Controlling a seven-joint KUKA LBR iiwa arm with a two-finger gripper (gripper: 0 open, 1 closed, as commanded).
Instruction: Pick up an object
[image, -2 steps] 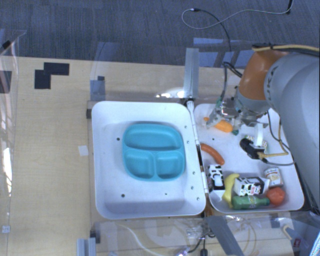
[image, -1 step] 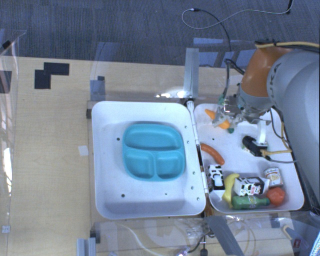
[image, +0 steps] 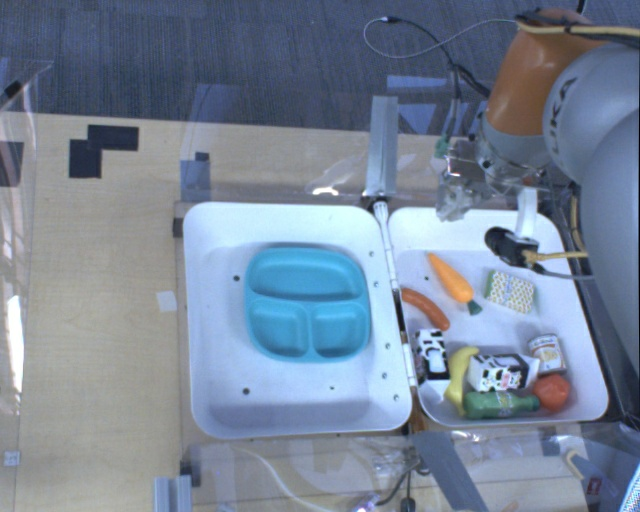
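My gripper (image: 452, 205) hangs over the far left corner of the right bin (image: 590, 345), above the bin floor and apart from every object. Nearest to it lies an orange carrot (image: 451, 279), pointing toward the bin's middle. A red sausage (image: 425, 307) lies just left of the carrot, by the bin's dividing wall. A green-and-white speckled packet (image: 510, 290) rests to the right of the carrot.
Along the right bin's near edge crowd a black-and-white carton (image: 430, 353), a banana (image: 460, 372), a cow-patterned carton (image: 498, 372), a green bottle (image: 500, 404), a tomato (image: 552, 392) and a small can (image: 545, 351). The left bin (image: 215, 250) holds a blue divided plate (image: 305, 303).
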